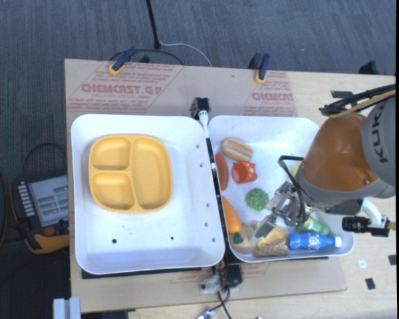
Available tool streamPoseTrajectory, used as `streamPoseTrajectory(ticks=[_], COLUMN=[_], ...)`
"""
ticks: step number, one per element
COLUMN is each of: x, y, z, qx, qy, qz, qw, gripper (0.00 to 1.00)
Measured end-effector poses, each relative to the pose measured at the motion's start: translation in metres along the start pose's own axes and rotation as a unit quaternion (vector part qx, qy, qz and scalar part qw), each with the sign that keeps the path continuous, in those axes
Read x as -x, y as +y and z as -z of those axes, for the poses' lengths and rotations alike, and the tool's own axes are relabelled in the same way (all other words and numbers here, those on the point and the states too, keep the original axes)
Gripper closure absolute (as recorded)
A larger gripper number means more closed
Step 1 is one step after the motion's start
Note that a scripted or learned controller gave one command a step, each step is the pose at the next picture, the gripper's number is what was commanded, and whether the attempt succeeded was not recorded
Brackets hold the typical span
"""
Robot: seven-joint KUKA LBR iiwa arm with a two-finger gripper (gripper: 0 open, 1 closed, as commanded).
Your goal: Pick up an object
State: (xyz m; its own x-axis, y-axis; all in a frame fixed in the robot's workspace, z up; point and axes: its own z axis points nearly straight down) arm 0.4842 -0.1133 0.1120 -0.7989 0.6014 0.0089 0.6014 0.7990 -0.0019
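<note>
We see the pincer (pixel 279 212) low in the right bin (pixel 266 126), among the toy food beside the green piece (pixel 257 199) and above the yellow wedge (pixel 271 234). We cannot tell its grip, and nothing looks lifted, so we judge the pick not yet done.

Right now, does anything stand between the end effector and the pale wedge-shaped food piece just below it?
Nothing visible does. The end effector hangs directly above the pale wedge piece in the right bin. The blue bottle lies beside it to the right, close but not in between.
</note>
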Motion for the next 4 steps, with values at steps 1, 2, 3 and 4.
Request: streamPoseTrajectory(ticks=[1, 2, 3, 4], x=[0.047, 0.048, 0.09, 0.084], y=[-0.013, -0.021, -0.047, -0.045], z=[-0.012, -0.012, -0.014, -0.014], qx=[0.006, 0.006, 0.01, 0.008], qy=[-0.004, -0.008, -0.001, -0.005], qz=[-0.054, -0.042, -0.08, -0.157], qw=[0.9985, 0.9991, 0.9968, 0.9875], gripper=[0.0, 0.0, 0.0, 0.0])
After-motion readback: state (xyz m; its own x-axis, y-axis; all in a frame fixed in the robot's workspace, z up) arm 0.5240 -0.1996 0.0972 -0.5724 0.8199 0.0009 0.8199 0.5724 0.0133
